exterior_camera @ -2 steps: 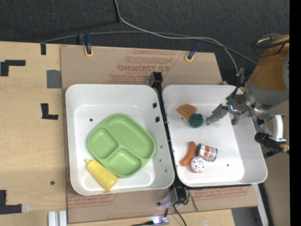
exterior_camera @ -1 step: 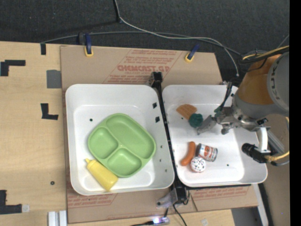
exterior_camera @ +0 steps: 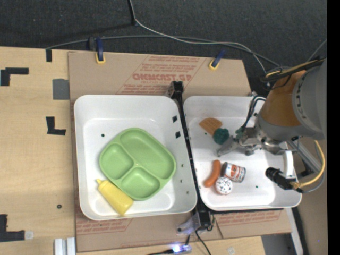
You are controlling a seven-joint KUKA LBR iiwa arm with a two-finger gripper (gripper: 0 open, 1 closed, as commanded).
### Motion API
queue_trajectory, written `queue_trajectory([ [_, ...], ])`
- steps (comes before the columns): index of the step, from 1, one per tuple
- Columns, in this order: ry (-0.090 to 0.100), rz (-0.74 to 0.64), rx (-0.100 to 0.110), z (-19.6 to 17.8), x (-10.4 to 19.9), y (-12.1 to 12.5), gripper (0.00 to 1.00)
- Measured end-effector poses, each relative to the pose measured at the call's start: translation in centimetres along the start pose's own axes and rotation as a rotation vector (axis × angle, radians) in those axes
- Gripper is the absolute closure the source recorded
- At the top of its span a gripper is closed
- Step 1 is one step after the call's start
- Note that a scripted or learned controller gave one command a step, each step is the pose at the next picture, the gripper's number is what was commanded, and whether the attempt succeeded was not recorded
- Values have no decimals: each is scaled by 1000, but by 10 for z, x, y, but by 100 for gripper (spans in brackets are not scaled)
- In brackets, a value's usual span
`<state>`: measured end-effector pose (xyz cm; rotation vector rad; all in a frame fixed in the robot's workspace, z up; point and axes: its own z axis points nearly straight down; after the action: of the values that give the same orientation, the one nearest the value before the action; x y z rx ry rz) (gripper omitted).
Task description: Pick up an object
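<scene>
Looking down on the bench, you've got two white bins side by side on a sheet of brown cardboard [exterior_camera: 159, 73], which is clipped at the top edge with two clamps. A thin cable [exterior_camera: 159, 32] snakes across the dark backdrop above it.

Left bin [exterior_camera: 85, 116] has a green divided plate [exterior_camera: 138, 163], three compartments, sitting pretty much in the middle. Just below and left of it is a yellow squeeze bottle [exterior_camera: 113, 196], lying on its side and touching the plate's lower left edge.

Right bin [exterior_camera: 276, 198] is where the small stuff is. Near the top there's a tan wedge-shaped piece [exterior_camera: 210, 125], kind of like a bit of toast, and right beside it a dark green lump [exterior_camera: 221, 136], the two look like they're touching. Lower down there's an orange hot dog [exterior_camera: 213, 173] lying at a slant, a small can [exterior_camera: 233, 172] with a red and white label on its side just right of it, and a white ball with dark dots [exterior_camera: 223, 186] tucked under both, close to touching them.

The arm [exterior_camera: 289, 108] comes in from the right, and the gripper [exterior_camera: 234, 147] is low over the right bin, pointing left, between the green lump and the can. Its tip seems to sit just below the green lump. Honestly can't tell how wide it's open or whether it's got anything, the metal bits all blur together there.
</scene>
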<state>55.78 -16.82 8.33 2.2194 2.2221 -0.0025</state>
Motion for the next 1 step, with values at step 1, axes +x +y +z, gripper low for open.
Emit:
queue_trajectory([
  [1, -3, 0, -5, -13, -1, 1, 100],
])
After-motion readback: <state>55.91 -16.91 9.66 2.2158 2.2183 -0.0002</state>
